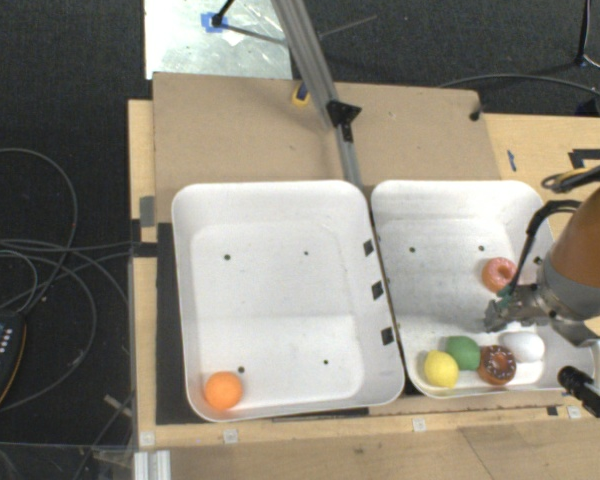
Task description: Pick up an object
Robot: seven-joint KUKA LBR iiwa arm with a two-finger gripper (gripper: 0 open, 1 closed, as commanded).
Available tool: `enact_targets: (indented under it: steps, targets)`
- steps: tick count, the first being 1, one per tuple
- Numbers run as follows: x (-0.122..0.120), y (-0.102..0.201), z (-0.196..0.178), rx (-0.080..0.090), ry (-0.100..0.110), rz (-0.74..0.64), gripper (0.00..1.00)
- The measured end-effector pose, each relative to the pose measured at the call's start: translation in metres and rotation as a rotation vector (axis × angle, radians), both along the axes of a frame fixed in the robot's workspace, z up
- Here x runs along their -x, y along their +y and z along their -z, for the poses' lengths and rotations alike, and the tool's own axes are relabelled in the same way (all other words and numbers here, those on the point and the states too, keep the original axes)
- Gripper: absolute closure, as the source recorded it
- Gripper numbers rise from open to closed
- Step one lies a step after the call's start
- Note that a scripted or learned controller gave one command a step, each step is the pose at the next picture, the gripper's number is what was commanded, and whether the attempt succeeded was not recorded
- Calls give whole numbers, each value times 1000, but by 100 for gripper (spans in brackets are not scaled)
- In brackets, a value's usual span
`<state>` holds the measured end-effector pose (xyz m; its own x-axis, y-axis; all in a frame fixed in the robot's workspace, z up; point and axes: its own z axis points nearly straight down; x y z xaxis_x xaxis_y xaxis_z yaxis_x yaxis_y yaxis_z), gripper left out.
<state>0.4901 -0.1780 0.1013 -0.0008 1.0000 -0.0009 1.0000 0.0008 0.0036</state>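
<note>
A brown tabletop (250, 128) stands on dark carpet, with loose cables on the floor to the left. Two shallow white bins sit side by side on it. The left bin (280, 218) holds an orange ball (222, 390) in its near left corner. The right bin (440, 223) holds a pink frosted doughnut (498, 273) toward its right side and, along the near wall, a yellow ball (440, 368), a green ball (463, 351), a chocolate doughnut (497, 365) and a white egg-shaped object (523, 347). The arm (590, 258) reaches in from the right. Its pincer (504, 313) hangs low between the pink frosted doughnut and the near cluster, just above the white egg-shaped object; whether it is open or closed cannot be told.
</note>
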Motion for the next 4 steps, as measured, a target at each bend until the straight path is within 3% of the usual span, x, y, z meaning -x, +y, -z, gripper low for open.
enact_targets:
  steps: [3,4]
  targets:
    - [-10,3,-156,3,-6,-5,100]
    - [-15,46,-155,-2,1,-9,100]
